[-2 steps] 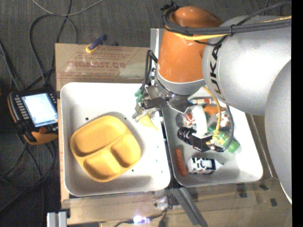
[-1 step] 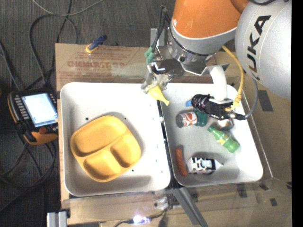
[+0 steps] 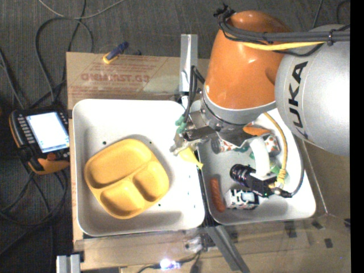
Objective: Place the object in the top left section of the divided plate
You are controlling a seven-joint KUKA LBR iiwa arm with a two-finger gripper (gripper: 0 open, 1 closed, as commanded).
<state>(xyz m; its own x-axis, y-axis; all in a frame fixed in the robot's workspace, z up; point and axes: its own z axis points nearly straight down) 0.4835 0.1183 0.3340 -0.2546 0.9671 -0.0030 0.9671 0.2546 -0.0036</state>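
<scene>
At the near side, the yellow divided plate [image 3: 127, 177] lies in my left bin [image 3: 85, 118]. My gripper [image 3: 185, 143] hangs over the wall between the two bins, a small yellow object [image 3: 190, 154] at its tips, though I cannot tell how far it is open. Farther back lies a cardboard sheet [image 3: 122, 75].

arm [image 3: 267, 67]: reaches in from right, over the seam between bins | gripper [image 3: 185, 144]: above left bin's [image 3: 82, 169] right wall, a yellow bit [image 3: 190, 155] at its tip | divided plate [image 3: 127, 177]: yellow, in left bin | right bin [image 3: 307, 201]: brown sausage-like piece [image 3: 216, 191], small clutter
</scene>
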